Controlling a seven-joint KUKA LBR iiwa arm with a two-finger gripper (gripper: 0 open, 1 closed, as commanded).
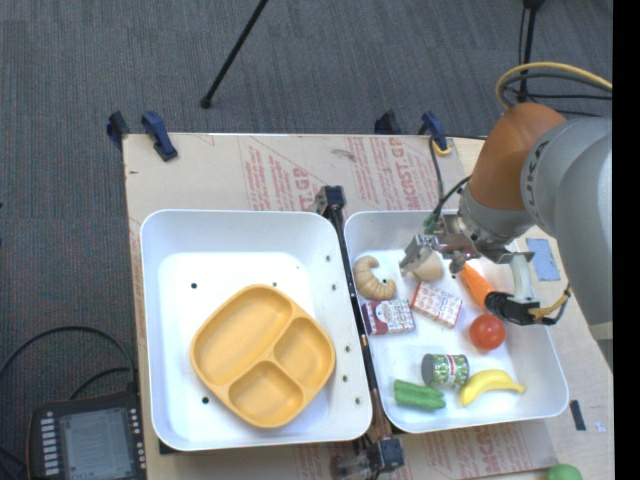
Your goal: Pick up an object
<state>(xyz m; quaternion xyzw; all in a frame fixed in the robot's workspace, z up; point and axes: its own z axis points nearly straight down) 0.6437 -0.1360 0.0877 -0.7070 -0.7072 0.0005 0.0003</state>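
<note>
My arm reached in from the right over the right bin (556, 388), the orange band sitting above the wrist. My gripper (432, 256) hung low near that bin's far edge, just left of its middle. A pale, rounded object (430, 265) sat right at its tip, but I could not tell whether it was really pinched or only lying beneath, and I could not tell how the gripper was set.

Toys lay scattered in the right bin. A croissant (376, 277) lay near the left wall, just beside the gripper. A small pink carton (388, 316) lay toward the near side of it, with a red-and-white box (437, 304) just to its right. An orange carrot (474, 282) lay tilted under my wrist, and a red tomato (487, 332) sat close to it on the near side. Along the near edge lay a green pod (418, 395), a small can (445, 370) on its side, and a banana (488, 385) toward the near right corner.

The left bin (160, 238) carried a yellow divided plate (263, 354), set toward its near edge. Both bins rested on a bench (250, 168) clamped at its far edge.
</note>
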